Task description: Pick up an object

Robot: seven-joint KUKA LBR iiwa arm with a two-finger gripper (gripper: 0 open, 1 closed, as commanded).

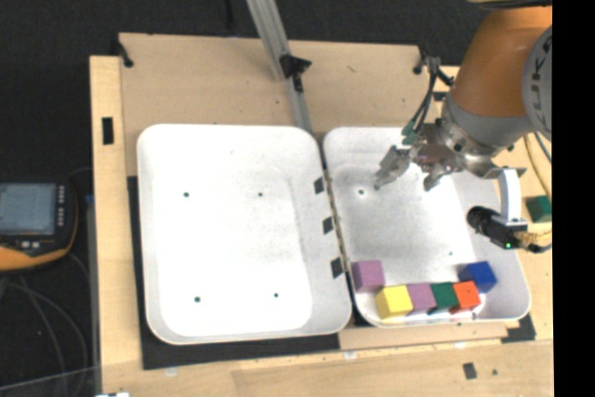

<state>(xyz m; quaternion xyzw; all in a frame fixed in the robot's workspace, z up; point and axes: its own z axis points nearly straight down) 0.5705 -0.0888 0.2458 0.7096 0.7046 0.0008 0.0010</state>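
- I saw the arm reach in from the right, its gripper hanging spread and unladen over the right bin's far half.
- The blocks lay along that bin's near edge.

A handheld pendant lies left of the wooden bench.

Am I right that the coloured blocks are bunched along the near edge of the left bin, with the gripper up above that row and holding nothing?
Not quite. The camera view shows the coloured blocks bunched along the near edge of the right bin, not the left bin. The rest stands: the gripper is up above that row, holding nothing.
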